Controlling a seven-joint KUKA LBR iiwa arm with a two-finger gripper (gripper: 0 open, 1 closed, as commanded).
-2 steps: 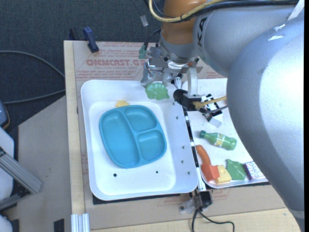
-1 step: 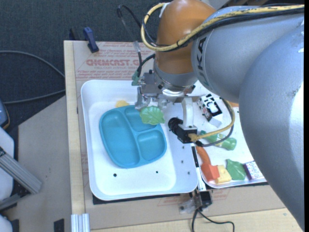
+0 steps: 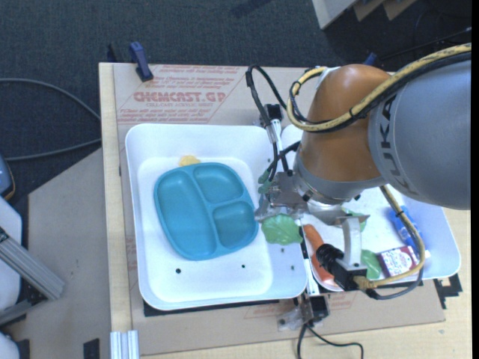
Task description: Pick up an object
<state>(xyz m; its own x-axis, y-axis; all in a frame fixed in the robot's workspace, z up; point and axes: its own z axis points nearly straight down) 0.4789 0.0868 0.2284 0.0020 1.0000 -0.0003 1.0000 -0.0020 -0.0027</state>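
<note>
Camera view is dominated by the grey arm with its orange band, reaching in from the right over the divide between the two shallow white bins. The left white bin holds a blue plastic sectioned tray, with a small yellow piece just behind it. A crumpled green soft object lies just beside the tray's right edge, under the gripper, whose state cannot be told. An orange carrot-like item lies nearby.
</note>
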